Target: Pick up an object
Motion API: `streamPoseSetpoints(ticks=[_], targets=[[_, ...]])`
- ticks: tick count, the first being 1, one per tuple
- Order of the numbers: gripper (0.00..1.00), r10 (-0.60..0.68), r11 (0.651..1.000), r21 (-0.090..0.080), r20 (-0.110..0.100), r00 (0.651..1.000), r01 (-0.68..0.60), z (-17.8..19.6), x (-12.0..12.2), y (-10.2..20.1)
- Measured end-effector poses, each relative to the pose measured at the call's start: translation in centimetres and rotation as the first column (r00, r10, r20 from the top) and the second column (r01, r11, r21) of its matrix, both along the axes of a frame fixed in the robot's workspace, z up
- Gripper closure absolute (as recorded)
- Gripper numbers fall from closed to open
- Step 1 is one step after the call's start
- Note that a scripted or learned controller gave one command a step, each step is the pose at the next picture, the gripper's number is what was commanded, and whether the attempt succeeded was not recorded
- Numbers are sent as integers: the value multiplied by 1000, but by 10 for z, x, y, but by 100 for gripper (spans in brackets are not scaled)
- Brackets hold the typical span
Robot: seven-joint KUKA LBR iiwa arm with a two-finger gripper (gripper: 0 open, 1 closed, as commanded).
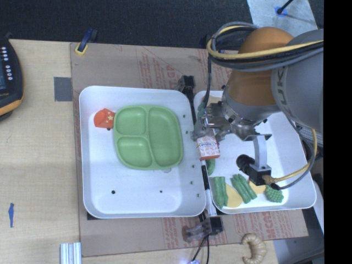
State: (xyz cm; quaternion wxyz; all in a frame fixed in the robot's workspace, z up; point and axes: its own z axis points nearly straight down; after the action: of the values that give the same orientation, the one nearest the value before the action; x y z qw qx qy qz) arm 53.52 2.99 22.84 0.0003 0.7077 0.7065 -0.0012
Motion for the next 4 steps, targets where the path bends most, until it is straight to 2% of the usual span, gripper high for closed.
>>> streamPoseSetpoints(ticks=[1, 2, 3, 4], targets=[[100, 17, 1000, 3, -5, 1000, -17, 13, -35, 92], [100, 3, 1000, 2, -3, 1000, -3, 42, -60, 69], [100, 3, 1000, 2, -1, 1000, -3, 55, -59, 44], [100, -1, 1000, 0, -5, 1000, 1, 45, -60, -22]])
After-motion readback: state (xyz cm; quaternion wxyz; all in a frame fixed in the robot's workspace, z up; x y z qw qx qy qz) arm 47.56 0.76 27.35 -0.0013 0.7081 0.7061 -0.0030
